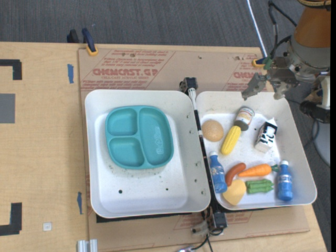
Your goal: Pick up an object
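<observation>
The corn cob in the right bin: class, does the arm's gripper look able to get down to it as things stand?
Probably yes. The corn cob lies uncovered, but a small bottle touches its upper end and may crowd the gripper, which hovers over the right bin's far edge.

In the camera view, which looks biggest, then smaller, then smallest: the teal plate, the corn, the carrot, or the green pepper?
1. teal plate, by far the biggest.
2. corn and carrot: they look about the same length, so I won't rank them.
3. green pepper, the smallest.
</observation>
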Controlling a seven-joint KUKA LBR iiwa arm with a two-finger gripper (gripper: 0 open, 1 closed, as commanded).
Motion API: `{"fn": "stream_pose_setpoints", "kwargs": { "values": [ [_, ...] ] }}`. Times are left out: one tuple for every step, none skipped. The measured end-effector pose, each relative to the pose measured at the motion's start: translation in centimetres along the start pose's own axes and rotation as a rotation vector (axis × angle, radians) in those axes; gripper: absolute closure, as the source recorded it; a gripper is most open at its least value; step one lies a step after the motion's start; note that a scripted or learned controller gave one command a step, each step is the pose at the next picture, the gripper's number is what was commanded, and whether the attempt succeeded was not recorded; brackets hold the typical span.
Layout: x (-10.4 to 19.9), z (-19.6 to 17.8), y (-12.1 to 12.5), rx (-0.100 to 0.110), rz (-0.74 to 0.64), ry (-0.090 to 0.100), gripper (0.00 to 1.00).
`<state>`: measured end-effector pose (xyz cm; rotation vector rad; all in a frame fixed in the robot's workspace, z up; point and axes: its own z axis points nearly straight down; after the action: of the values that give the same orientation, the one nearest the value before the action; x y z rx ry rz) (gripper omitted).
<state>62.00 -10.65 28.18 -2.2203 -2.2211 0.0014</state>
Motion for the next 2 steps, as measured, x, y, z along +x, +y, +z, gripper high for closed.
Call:
{"fn": "stream_pose_setpoints", "kwargs": {
  "values": [
    [-2.8, 17.0, 0.0, -0.003, 0.086, 0.0, 0.0],
    [-4.6, 19.7, 1.0, -0.004, -0.145, -0.001, 0.0]
  ]
}}
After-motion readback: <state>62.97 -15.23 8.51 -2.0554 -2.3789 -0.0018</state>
